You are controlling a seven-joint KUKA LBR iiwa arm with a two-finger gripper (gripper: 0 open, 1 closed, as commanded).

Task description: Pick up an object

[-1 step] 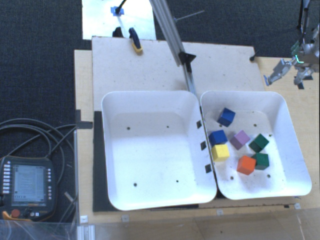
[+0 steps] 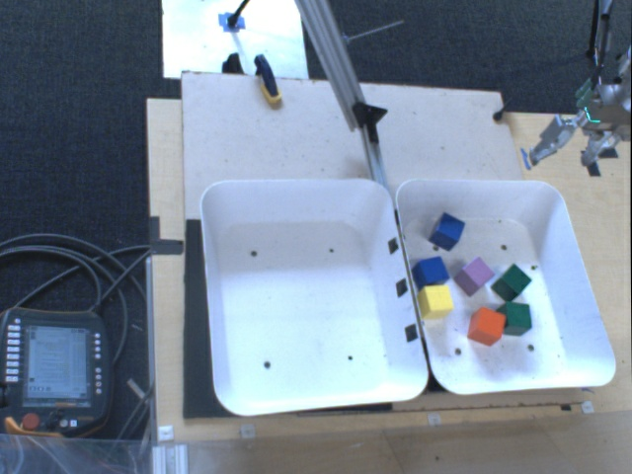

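I see the candidate objects all lying in the right bin [image 2: 578,294]. A blue cube [image 2: 446,230] sits nearest the far wall, tilted on a corner line. A second blue cube [image 2: 430,271] lies against the bin's left wall, with a yellow cube [image 2: 435,300] touching its near side. A lilac cube [image 2: 474,275] rests just beside those two, toward the middle. One dark green cube [image 2: 512,282] lies to the right of the lilac one, and another dark green cube [image 2: 515,317] sits nearer to me, touching an orange cube [image 2: 486,326] on its left.

The left bin [image 2: 227,363] stands side by side with the right one, their rims meeting along a row of dark clips.

My tool [image 2: 571,142] hangs at the upper right, over the bare worktop [image 2: 444,136] beyond the right bin's far corner, well apart from every cube. Its two pale fingers [image 2: 545,146] look spread apart with nothing between them, though at this size I am only fairly sure of that.

A slanted metal rail [image 2: 331,47] crosses the far worktop. A teach pendant [image 2: 54,368] with its cables lies on the dark floor at the lower left.
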